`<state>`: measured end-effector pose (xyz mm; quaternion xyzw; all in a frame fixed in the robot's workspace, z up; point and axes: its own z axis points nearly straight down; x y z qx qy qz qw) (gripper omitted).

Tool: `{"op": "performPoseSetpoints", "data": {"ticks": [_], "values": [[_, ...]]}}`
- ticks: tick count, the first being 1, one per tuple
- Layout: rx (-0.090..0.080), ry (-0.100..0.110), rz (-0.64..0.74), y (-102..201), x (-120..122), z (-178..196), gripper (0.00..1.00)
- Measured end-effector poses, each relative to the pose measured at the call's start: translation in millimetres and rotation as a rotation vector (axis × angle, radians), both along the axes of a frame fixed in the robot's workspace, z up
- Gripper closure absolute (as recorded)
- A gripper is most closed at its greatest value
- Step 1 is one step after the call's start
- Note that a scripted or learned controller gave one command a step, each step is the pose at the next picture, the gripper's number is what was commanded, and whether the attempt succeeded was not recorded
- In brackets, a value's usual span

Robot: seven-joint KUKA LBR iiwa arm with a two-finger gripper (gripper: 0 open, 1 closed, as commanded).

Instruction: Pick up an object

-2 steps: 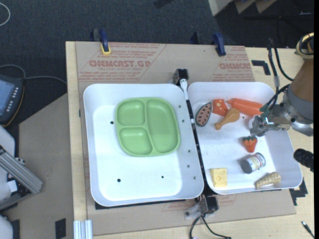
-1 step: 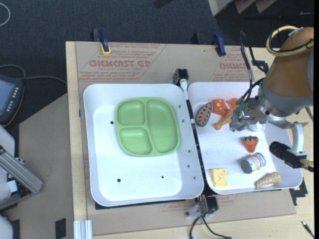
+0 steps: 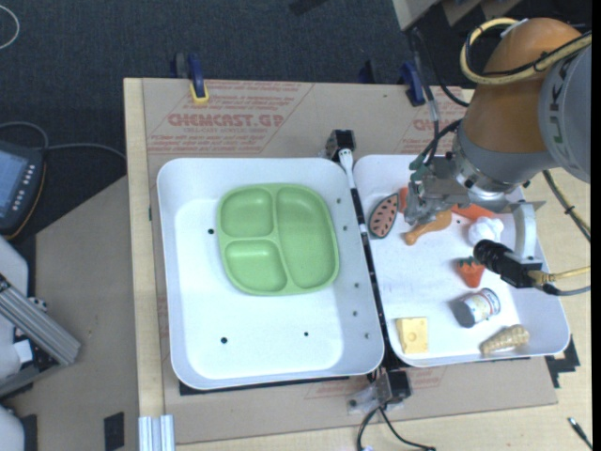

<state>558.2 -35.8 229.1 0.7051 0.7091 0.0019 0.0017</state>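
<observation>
Bright, even overhead light, soft shadows, mild glare on the white bins (image 3: 188, 346), slightly soft focus.

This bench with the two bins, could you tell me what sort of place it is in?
Probably a robotics lab test cell: a grey and orange arm reaches over two white bins set on a clamped board, with cables and a pendant-like screen on dark carpet.

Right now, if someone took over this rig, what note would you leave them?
Gripper: low over the right bin's far end, above an orange piece; grasp not confirmed.
Right bin: brown oval piece, small orange block, grey can, yellow cheese block, tan cone.
Left bin: green divided plate.
Done: nothing visibly lifted.
Left: close on one object and raise it.
</observation>
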Motion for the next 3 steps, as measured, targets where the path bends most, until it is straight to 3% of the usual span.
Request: {"op": "performPoseSetpoints", "data": {"ticks": [2, 3], "values": [[0.001, 0.001, -0.001, 83.5, 41.2, 3.7, 1.00], [0.000, 0.001, -0.003, 104.0, 59.6, 5.3, 1.00]]}}
